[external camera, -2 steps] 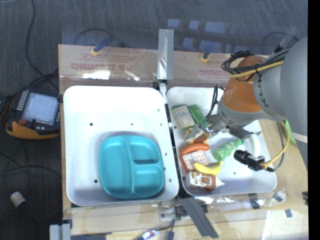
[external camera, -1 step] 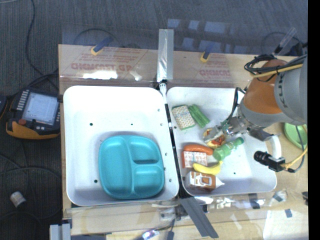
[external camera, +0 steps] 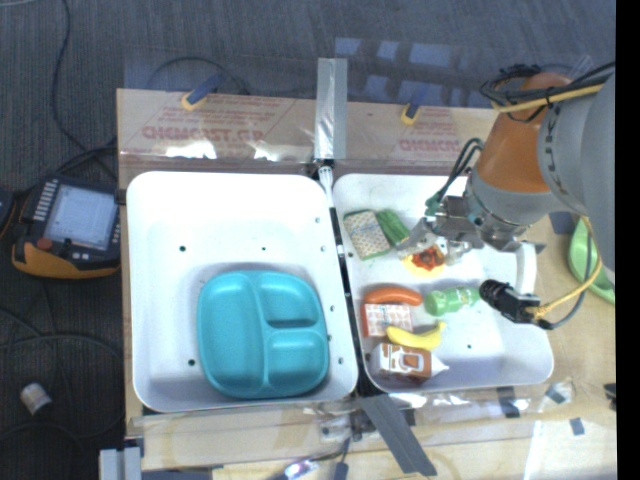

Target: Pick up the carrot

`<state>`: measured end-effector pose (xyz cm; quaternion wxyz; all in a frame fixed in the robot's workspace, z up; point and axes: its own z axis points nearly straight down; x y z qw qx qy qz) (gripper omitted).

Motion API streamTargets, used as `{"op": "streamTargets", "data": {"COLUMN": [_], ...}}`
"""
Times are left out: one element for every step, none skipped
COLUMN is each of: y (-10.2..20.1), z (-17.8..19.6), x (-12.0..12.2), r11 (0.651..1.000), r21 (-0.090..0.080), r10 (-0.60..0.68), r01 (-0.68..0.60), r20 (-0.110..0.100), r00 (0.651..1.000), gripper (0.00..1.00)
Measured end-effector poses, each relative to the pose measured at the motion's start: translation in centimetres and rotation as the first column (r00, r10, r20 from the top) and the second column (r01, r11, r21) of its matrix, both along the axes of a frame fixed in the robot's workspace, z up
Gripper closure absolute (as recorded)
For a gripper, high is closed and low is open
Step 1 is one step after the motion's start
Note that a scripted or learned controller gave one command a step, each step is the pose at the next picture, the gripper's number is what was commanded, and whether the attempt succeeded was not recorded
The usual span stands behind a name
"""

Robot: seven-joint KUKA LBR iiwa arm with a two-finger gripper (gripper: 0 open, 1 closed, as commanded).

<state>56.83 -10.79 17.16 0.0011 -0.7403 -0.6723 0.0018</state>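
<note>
Dark grey carpet is running all around the bench (external camera: 230,118), and black cables are trailing across it at the left, past a handheld control screen (external camera: 65,226) in an orange case lying on the floor. The bench top is looking like brown board with faint red lettering I cannot read. Two white bins are sitting side by side: the left bin (external camera: 160,208) is carrying a teal divided plate (external camera: 263,333), and the right bin (external camera: 500,353) is crowding up with toy food. The arm (external camera: 545,153) is leaning in from the right, its hand (external camera: 437,240) hanging low over the carrot (external camera: 428,259), a small orange piece near the bin's middle; whether the fingers are gripping it, I cannot tell. Around it are lying a green wedge (external camera: 393,228), a speckled pad (external camera: 366,234), a green bottle (external camera: 452,300), a sausage (external camera: 392,295), a banana (external camera: 414,337) and a brown packet (external camera: 403,363), print unreadable.
</note>
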Motion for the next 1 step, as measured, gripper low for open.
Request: {"op": "streamTargets", "data": {"y": [-0.01], "z": [0.01], "x": [0.00], "r11": [1.000], "r21": [0.000], "r10": [-0.001], "r01": [0.001], "r20": [0.000], "r00": [1.000], "gripper": [0.00]}}
